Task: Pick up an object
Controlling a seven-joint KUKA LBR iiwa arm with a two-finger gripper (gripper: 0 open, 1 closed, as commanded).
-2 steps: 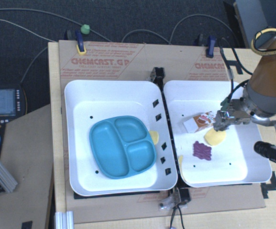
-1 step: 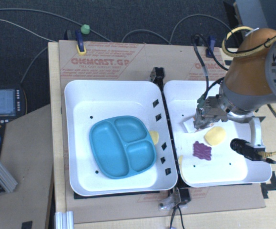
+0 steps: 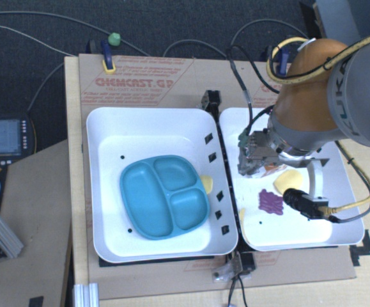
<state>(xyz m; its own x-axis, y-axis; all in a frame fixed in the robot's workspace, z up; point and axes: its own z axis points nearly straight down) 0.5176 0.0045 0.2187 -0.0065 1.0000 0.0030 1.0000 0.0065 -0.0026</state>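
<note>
The gripper (image 3: pixel 254 157) is seen lowered into the right bin (image 3: pixel 300 235), near its left wall; whether anything is clamped cannot be told from above, since the wrist covers it. 2 candidate objects are found just beside it on the bin floor: a purple toy (image 3: pixel 271 202) and a yellow piece (image 3: pixel 288 180), both resting free, apart from the tool. A blue divided plate (image 3: pixel 165 196) is seen in the left bin (image 3: pixel 101 133), with a small yellow bit (image 3: pixel 206 184) at its right edge. The task is judged unfinished: nothing is seen lifted, so grasp and raise remain. On the board (image 3: pixel 146 75) behind the bins, red lettering reading roughly "CHEMCAST GP" can be made out.
</note>
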